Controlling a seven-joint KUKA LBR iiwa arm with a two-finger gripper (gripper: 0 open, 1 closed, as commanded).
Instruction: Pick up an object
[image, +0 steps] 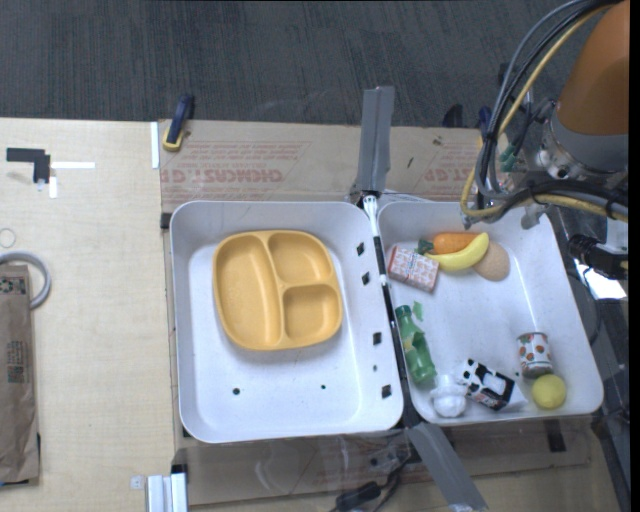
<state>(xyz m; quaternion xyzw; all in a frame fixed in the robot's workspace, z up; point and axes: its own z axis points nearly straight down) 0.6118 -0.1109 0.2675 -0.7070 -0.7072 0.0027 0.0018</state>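
The arm (600, 70) comes in at the upper right corner of the camera view, its orange band above a cluster of cables and hoses. The claw (527, 192) sits somewhere under that cluster, over the far right corner of the right bin (560, 300); whether it is apart or together I cannot tell, since cables and wrist hardware hide it.

All the loose objects lie in the right bin, below and to the left of the claw in the picture. Nearest to it is a banana (462, 255), just to its lower left, lying on an orange carrot-like piece (450, 241) and against a tan rounded piece (493, 263). A little further left is a small red and white box (412, 268). Further down from the claw, along the bin's left wall, lies a green bottle (414, 345). At the near end of the bin, well apart from the claw, are a white lump (449, 400), a black and white carton (488, 383), a small printed can (534, 352) and a yellow ball (548, 391).

The left bin (200, 400), far to the claw's left, holds a yellow divided plate (278, 290). Both bins rest on the surface (80, 220), over cardboard (270, 165).
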